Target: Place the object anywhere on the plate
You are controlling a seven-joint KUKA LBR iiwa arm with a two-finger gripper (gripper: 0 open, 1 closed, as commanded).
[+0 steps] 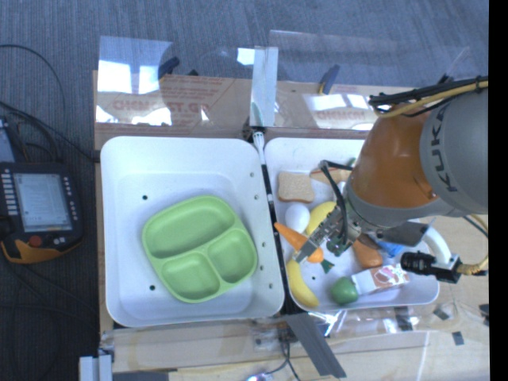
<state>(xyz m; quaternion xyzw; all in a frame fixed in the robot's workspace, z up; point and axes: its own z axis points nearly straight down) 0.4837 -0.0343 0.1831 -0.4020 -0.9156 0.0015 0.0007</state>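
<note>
A long orange carrot [291, 234] is seen just right of the green plate [200, 248]. The gripper [317, 240] is placed right beside it. How wide it is opened cannot be told.

The green plate [200, 248] looks like smooth matt plastic, and both white bins [127, 173] have a slightly glossy plastic sheen. The arm's orange band [393, 161] shines glossy; clear plastic panels [135, 78] behind reflect light.

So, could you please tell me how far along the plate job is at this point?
Nothing looks done: the green plate in the left bin has no object on it. In hand: the pincer is down in the right bin, over the carrot and banana; a grasp can't be confirmed. Left: lift an object, carry it across, set it on the plate.
</note>
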